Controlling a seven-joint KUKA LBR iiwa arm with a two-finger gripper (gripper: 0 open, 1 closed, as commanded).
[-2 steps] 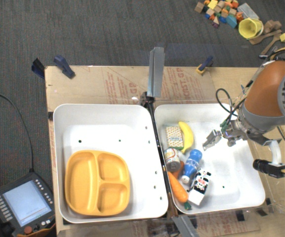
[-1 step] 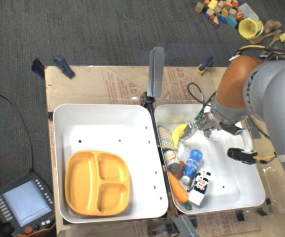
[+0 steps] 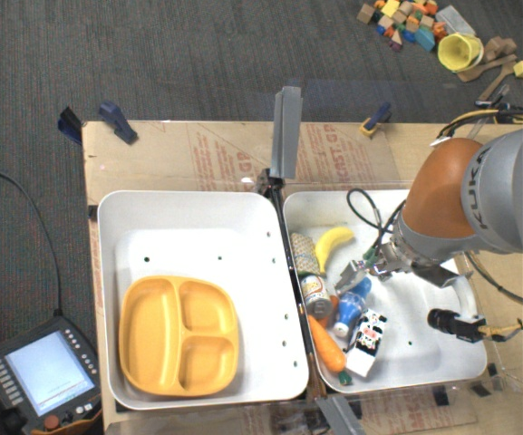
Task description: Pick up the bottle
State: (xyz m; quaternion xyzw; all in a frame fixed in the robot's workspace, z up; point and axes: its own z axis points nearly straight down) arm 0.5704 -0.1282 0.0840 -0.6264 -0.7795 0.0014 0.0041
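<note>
Blue plastic bottle (image 3: 352, 301) is seen lying in the right white bin (image 3: 442, 356), directly under the pincer (image 3: 363, 270), whose grip cannot be told. A yellow banana (image 3: 332, 244) and an orange carrot (image 3: 326, 344) are placed nearby.

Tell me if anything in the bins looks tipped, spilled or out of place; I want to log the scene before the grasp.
Nothing looks spilled or broken. The right bin has its items jumbled against the left wall: the blue bottle lies on its side among a banana, a can and a carrot. The yellow plate lies flat in the left bin.
</note>
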